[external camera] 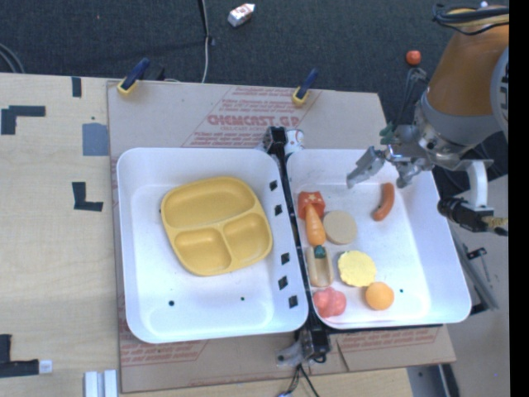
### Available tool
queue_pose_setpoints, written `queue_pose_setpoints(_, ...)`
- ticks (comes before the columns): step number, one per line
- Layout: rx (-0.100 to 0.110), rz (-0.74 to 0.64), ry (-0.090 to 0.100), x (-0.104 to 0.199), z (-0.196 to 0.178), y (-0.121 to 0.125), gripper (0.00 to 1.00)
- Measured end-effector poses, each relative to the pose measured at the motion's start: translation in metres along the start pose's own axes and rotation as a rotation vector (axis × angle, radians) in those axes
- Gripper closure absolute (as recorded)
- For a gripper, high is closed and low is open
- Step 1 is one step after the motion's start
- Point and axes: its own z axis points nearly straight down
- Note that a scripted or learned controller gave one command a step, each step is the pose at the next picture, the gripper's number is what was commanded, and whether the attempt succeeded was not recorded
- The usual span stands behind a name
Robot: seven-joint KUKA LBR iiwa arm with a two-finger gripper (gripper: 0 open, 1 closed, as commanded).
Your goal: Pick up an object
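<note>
Gripper [385,172] hung over the right bin [430,246], upper right of frame, fingers spread apart, nothing between them | sausage [383,202] lay just below it, apart from the fingers | carrot [315,226], round cracker [340,227], orange [379,295] clustered lower centre | yellow divided plate [216,224] sat in left bin [140,222].

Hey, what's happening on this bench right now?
A robot arm reaches in from the right, its tool open above the right bin with nothing between its fingers. Just below it lies a sausage; further left sit a carrot, a round cracker and an orange. The left bin holds a yellow divided tray.
</note>
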Motion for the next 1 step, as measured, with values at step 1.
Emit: queue_pose_setpoints(1,0.004,-0.003,0.001,0.0426,0.0868,0.0382,0.0)
